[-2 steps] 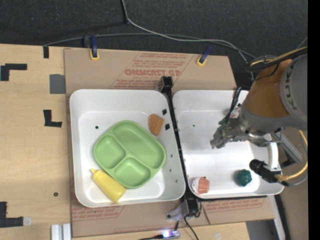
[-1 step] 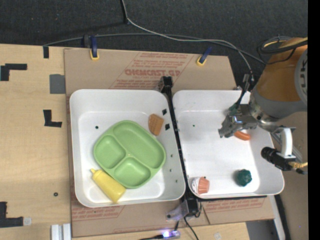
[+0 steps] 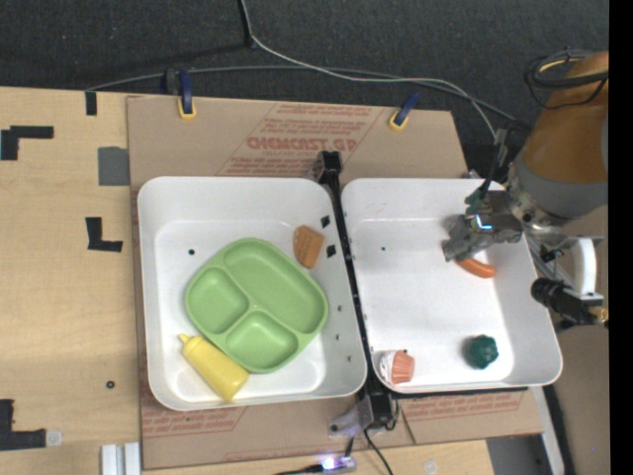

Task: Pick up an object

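Two bins: left bin [image 3: 158, 206] holds green plate [image 3: 257, 305]; pincer [image 3: 465, 245], state unclear, perhaps touches orange piece [image 3: 480, 266].

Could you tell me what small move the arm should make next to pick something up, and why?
Probably lower straight down and close: the grey two-finger gripper hangs directly over the small orange carrot-shaped toy near the right white bin's far right side, the piece nearest to it, with the dark green lump farther off.

My arm [image 3: 562, 156] is a thick rounded body, orange at its far end and grey below. A black cable runs along its left side. My claw [image 3: 471, 236] is dull grey metal with a small teal light glowing on it.
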`<act>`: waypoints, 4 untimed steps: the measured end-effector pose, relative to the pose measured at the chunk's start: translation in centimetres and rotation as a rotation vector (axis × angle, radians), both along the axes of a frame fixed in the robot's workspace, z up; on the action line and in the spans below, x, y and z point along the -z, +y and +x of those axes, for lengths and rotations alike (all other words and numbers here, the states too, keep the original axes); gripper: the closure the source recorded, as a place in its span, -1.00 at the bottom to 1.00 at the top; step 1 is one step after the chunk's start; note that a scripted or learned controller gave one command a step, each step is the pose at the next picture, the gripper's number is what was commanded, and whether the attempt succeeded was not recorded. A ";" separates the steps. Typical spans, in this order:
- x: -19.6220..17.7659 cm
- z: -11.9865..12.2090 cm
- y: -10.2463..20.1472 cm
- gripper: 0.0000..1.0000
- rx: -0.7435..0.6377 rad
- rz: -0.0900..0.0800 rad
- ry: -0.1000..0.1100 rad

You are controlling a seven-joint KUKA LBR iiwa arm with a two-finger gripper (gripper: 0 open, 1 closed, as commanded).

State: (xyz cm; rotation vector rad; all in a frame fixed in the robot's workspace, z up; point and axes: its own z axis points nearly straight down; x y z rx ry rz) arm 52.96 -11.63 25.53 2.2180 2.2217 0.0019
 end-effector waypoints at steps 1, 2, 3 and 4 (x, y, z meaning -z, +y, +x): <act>0.2 1.6 4.2 1.00 -0.004 0.002 0.004; 1.9 3.1 9.2 1.00 -0.003 0.001 0.005; 3.2 4.2 13.8 1.00 -0.004 0.001 0.005; 4.3 5.9 19.1 1.00 -0.005 0.001 0.004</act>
